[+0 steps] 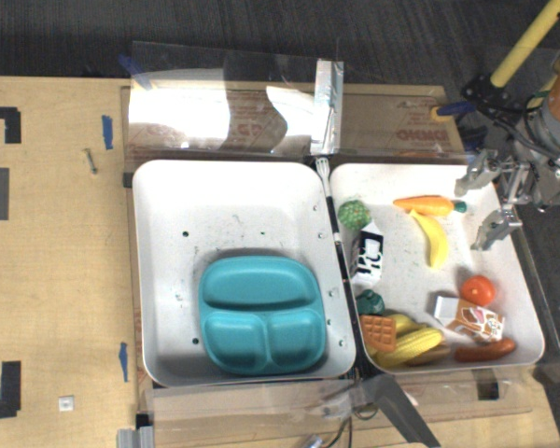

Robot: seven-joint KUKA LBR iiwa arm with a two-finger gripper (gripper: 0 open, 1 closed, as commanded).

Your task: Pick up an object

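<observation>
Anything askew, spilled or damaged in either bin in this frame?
Nothing stands out. The teal tray lies flat in the left bin. In the right bin, the toy food sits loose, including a banana, carrot and tomato. Nothing has spilled out.

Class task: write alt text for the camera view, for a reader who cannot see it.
Seen from above, the gripper hovers over the right edge of the right bin, which holds toy food including a banana, a carrot and a tomato. The left bin holds a teal divided tray.
</observation>
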